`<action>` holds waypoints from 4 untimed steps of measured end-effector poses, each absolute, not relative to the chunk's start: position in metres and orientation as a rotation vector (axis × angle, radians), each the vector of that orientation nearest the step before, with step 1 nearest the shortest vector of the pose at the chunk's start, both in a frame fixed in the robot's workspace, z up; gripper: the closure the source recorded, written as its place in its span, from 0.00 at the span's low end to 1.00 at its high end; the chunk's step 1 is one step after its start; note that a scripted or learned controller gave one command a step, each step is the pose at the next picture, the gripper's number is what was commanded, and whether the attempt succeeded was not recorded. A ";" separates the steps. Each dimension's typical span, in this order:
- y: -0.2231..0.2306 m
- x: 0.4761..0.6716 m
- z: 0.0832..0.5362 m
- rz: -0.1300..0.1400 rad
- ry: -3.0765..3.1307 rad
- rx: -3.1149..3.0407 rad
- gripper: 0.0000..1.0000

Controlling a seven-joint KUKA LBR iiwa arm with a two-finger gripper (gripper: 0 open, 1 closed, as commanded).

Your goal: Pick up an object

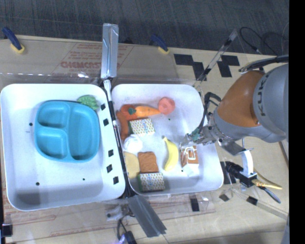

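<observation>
Arm (254, 105): grey smooth shell, orange band above wrist, comes in from the right over the right bin's rim; part of a dark brand word on the grey shell, not readable in full.
Gripper (195, 136): low over the right side of the right bin, just above the small carton; claw state cannot tell, tips lost in wires and dark metal.
Right bin (142, 89): shallow white plastic, rounded corners, glossy.
Carton (190, 156): small boxy pack, brown and white print, lies right under the gripper; print too small to read.
Banana (170, 154): yellow, curved, smooth, just left of the carton.
Carrot (140, 110): orange, tapered, lies across the bin's upper part.
Pink piece (166, 105): round, matte, at the carrot's right end.
Patterned blocks: one (142, 127) below the carrot, one (152, 181) at the bin's lower rim; both speckled, squarish.
Brown slab (148, 162): rectangular, rough like toast, between the two blocks.
White lump (132, 144): roundish, left of the banana.
Left bin (15, 136): same white plastic.
Tray (67, 130): blue, glossy, three compartments, rounded corners, in left bin.
Green piece (90, 102): bumpy, at the tray's upper right corner.
Cardboard (56, 60): flat sheet behind the bins, red printed lettering, blurred, not readable.
</observation>
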State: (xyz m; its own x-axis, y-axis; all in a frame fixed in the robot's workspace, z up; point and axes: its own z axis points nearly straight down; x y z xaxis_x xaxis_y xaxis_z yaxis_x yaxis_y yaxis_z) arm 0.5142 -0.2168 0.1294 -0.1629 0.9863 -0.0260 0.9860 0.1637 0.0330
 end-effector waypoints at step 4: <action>-0.205 0.517 0.129 0.021 1.933 2.440 1.00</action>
State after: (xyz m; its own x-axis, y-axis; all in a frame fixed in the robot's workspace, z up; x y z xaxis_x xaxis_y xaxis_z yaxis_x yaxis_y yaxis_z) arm 0.5167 -0.2050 0.1287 0.2290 0.9734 -0.0072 0.9730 -0.2287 0.0313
